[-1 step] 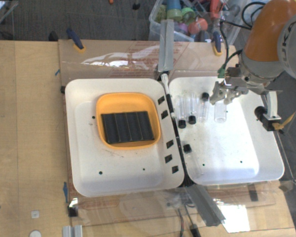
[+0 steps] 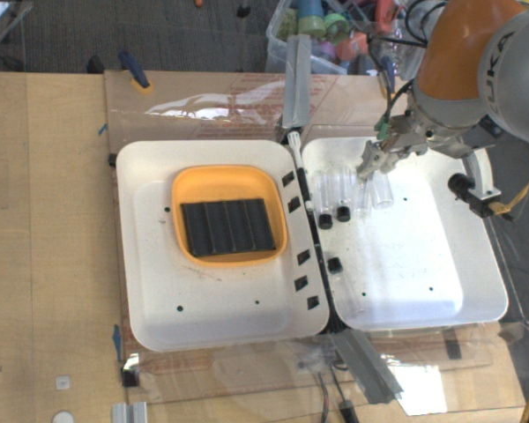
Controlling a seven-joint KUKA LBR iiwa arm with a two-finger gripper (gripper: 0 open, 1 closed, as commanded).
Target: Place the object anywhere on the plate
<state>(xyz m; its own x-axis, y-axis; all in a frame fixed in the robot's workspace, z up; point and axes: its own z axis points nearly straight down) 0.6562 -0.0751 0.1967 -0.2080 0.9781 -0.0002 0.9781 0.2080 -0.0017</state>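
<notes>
My gripper [image 2: 370, 167] hangs over the right bin [image 2: 441, 298], near its far-left corner, above a clear object [image 2: 357, 190] lying on the floor. Whether my jaws are open, I cannot tell. The orange plate [image 2: 187, 188] sits in the left bin [image 2: 159, 315], carrying a dark ribbed block [image 2: 227, 227].

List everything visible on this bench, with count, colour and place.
Shallow white plastic bins: two, white, side by side on the bench.
Orange squarish plate: one, orange, in the left bin.
Black ribbed rectangular block: one, black, lying on the plate.
Clear plastic item with black ends: one, transparent, right bin near the divider; its exact shape is hard to tell.
Clear tub of colourful toys: one, mixed colours, beyond the bins.
Arm: one, grey with orange band, over the right bin.
End effector: one, just above the clear item.
</notes>
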